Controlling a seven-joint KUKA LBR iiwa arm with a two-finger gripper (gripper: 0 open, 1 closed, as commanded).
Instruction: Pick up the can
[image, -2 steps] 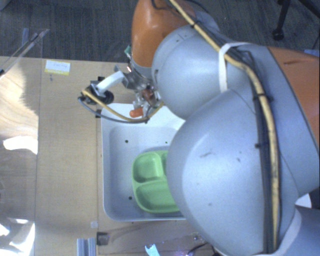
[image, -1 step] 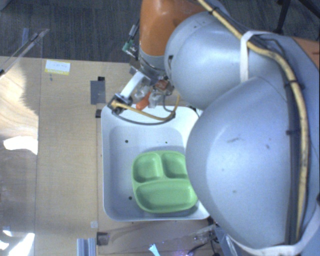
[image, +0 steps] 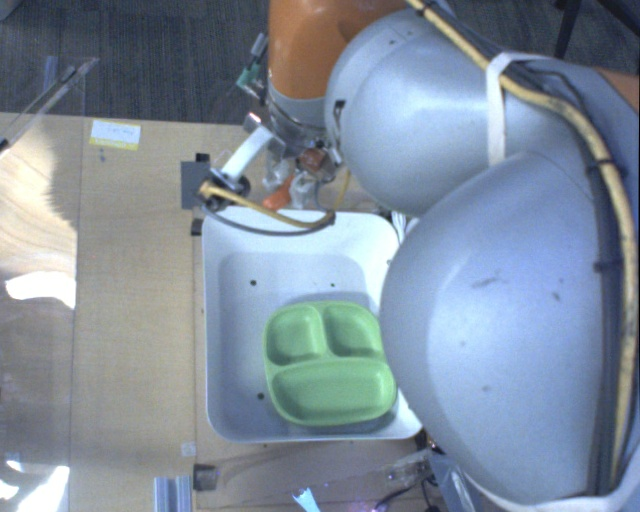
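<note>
arm: grey rounded shells; orange band; tan cable

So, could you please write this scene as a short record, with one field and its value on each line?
surface: wooden bench
bin: white bin, shallow
in bin: green tray, three compartments, at the near side
arm: grey arm, orange band, covering the right part of the view
gripper: gripper, at the bin's far edge; fingers unclear
can: cannot tell where it is
sticker: yellow label on the bench, far left

Divided tray lay inside bin, toward bin's near edge, arm loomed over bin's right side
</note>
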